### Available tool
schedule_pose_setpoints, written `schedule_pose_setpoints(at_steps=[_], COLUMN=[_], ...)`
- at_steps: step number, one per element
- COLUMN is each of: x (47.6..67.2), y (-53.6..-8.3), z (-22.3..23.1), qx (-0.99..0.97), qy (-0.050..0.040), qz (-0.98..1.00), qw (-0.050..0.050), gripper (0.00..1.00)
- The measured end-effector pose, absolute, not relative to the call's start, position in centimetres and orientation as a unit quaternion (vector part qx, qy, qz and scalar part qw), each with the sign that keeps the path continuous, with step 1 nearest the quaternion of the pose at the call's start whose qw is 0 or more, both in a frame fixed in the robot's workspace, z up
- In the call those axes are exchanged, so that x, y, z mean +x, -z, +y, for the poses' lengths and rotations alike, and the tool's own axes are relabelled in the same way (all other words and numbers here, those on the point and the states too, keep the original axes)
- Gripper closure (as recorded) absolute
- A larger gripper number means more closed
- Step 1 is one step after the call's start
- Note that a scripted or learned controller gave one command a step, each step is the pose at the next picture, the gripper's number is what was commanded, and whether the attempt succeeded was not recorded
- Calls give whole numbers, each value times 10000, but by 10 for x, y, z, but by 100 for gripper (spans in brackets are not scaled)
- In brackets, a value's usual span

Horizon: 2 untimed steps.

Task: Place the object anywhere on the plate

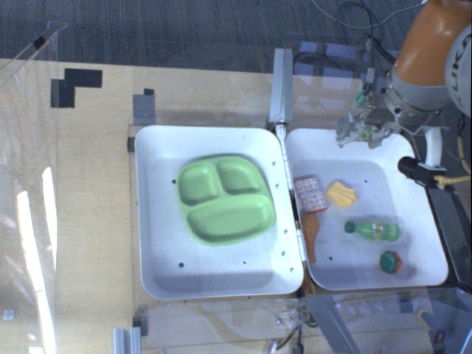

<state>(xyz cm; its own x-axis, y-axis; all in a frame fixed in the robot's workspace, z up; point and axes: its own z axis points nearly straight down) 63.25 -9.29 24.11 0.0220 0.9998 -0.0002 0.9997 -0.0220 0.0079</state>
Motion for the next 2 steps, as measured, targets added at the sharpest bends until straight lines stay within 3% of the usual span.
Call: schedule_pose_setpoints(at_steps=[1, 2], x=[623, 574], y=[-186, -326], z=[-29, -67], qx=[6287, 5441], qy=[-20, -24], qz=[7776, 8390], qw=[21, 49], gripper=[100, 100])
